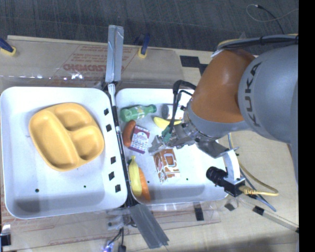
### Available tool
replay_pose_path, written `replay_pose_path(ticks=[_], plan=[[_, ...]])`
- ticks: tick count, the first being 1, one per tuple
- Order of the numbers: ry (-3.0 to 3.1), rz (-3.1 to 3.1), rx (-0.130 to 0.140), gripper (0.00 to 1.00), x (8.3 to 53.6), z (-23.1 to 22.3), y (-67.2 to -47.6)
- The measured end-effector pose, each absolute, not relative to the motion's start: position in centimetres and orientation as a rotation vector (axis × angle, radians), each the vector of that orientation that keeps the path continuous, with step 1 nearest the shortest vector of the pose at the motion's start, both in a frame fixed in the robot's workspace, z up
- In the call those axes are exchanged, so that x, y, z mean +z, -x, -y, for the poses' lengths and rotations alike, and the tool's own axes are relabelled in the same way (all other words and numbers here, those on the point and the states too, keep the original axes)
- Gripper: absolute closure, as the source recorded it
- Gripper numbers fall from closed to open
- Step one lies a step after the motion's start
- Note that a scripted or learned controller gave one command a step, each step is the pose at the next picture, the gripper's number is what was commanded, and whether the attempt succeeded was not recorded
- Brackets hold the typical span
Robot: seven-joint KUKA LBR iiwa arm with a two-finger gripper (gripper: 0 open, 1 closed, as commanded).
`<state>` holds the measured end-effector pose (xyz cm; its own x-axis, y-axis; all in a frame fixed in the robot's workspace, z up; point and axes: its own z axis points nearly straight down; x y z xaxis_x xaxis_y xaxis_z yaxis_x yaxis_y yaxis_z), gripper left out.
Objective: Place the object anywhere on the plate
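Note:
A yellow divided plate (66, 135) lies in the left bin (21, 193). In the right bin (199, 190), my gripper (164, 139) hangs low over the middle, between a purple-and-white packet (139, 139) and an orange-and-white packet (167, 165). A yellow piece (160, 122) lies just above the gripper and a green bottle (137, 111) farther up-left. A brown sausage (128, 132) lies beside the purple packet. The arm's bulk hides the bin's right part.
A banana (133, 175) and an orange piece (143, 182) sit by the right bin's lower left wall. A divider with black clips (111, 146) separates the bins. A black cable fitting (220, 177) juts from the arm over the right bin's lower right corner.

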<state>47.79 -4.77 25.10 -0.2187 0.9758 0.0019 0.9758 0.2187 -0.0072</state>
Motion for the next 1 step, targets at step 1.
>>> replay_pose_path(ticks=[1], plan=[[1.708,2.633,0.005,1.00,25.35,-1.32,-51.45]])
